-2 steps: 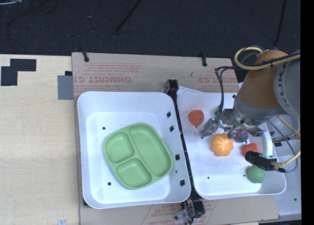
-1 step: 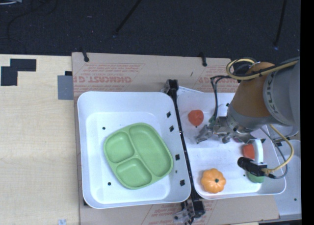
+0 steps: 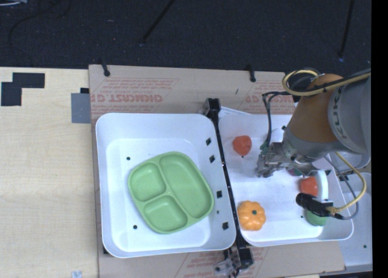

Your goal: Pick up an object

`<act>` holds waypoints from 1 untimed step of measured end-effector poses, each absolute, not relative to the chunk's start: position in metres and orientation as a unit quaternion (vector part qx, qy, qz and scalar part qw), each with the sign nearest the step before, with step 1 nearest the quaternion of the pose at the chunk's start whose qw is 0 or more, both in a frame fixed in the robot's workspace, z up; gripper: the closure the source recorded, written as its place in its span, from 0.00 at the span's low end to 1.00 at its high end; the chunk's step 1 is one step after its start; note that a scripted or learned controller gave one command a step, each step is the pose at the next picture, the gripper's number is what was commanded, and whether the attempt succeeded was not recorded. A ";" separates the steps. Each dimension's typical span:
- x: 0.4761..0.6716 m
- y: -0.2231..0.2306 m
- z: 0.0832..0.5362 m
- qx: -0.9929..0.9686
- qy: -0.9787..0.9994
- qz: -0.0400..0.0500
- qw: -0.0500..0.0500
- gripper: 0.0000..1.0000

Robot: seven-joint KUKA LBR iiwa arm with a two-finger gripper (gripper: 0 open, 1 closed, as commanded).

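Note:
In the right bin (image 3: 285,234) lie a small red tomato-like piece (image 3: 242,145) at the upper left, an orange pumpkin (image 3: 251,215) near the front, a red piece (image 3: 308,185) and a green piece (image 3: 315,217) at the right. My gripper (image 3: 265,168) hangs low over the bin's middle, to the right of and below the red tomato-like piece and above the pumpkin. Nothing shows between its tips.
The left bin (image 3: 115,143) holds a green three-compartment plate (image 3: 170,192). A black divider (image 3: 219,174) runs between the bins. The arm's orange band and cables (image 3: 315,107) loom over the right bin's upper right.

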State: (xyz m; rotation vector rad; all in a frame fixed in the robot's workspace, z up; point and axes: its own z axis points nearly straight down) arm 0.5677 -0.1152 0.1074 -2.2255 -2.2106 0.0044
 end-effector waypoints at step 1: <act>0.569 -0.115 0.149 -0.708 -0.706 0.000 0.000 1.00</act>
